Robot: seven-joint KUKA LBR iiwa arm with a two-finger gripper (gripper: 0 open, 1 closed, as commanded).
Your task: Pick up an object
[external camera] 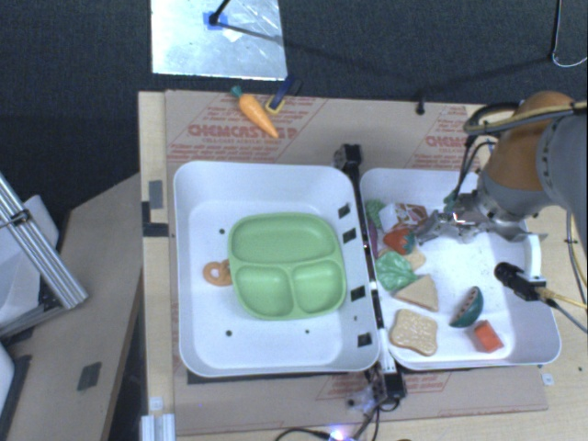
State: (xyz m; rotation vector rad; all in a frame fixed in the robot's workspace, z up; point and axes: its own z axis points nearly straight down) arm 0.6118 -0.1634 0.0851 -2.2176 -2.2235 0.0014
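Observation:
The right white bin (464,263) holds several toy foods. My gripper (424,231) hangs low over its upper left part, reaching in from the right. Its tip sits right beside a red tomato-like piece (397,241). A white and red piece (407,215) and a green piece (374,212) lie just beyond it. Below are a green lettuce leaf (395,270), a tan sandwich wedge (420,294), a bread slice (413,332), a watermelon slice (467,307) and an orange block (487,337). Nothing is visibly held.
The left bin (202,209) carries a green divided plate (285,265) and a small pretzel (218,273). A toy carrot (257,114) lies on the board behind the bins. A metal frame (37,255) stands at the far left.

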